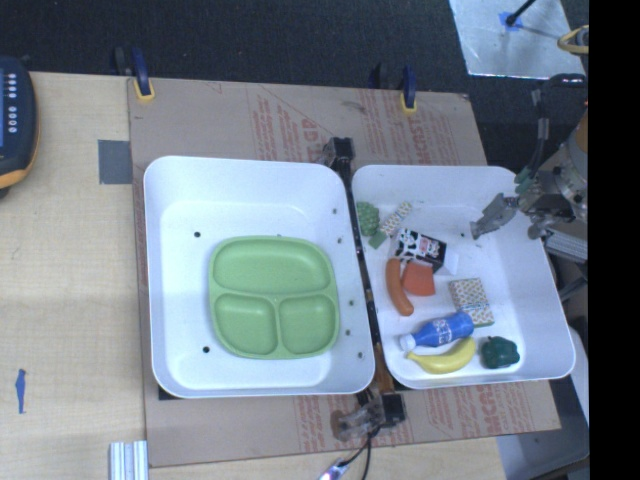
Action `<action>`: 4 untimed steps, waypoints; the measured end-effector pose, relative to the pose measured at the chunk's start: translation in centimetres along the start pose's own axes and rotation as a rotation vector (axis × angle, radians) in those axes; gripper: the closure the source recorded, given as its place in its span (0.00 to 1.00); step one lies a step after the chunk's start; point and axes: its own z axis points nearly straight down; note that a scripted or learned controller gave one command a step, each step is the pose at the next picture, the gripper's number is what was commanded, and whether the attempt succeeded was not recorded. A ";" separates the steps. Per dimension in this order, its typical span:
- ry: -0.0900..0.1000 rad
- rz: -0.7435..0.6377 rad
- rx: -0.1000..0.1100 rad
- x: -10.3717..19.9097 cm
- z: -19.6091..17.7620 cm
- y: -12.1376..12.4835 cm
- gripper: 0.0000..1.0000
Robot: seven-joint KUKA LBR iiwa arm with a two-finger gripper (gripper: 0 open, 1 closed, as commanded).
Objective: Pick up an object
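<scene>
The right bin [520,268] holds several small toy foods. Among them are a black-and-white carton [421,248], an orange sausage [398,290], an orange block [419,281], a tan cracker [470,299], a blue bottle [441,331], a banana [443,360] and a dark green broccoli [499,351]. A green leafy piece [368,221] and a pale striped piece [397,217] lie near the bin's left wall. My gripper [512,224] hangs over the bin's upper right part, open, with nothing between its fingers. It is to the right of the carton and apart from every item.
The left bin [180,268] holds a light green divided plate [272,296]. Clamps [408,88] pin the cardboard sheet under both bins. A dark device [12,118] sits at the bench's far left edge.
</scene>
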 end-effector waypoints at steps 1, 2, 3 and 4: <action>0.000 -0.001 0.002 4.7 7.7 -1.0 0.00; 0.000 0.000 0.002 5.5 14.3 1.4 0.00; 0.000 0.001 0.001 7.6 14.3 -3.5 0.00; 0.000 0.000 -0.001 8.1 14.2 -2.2 0.00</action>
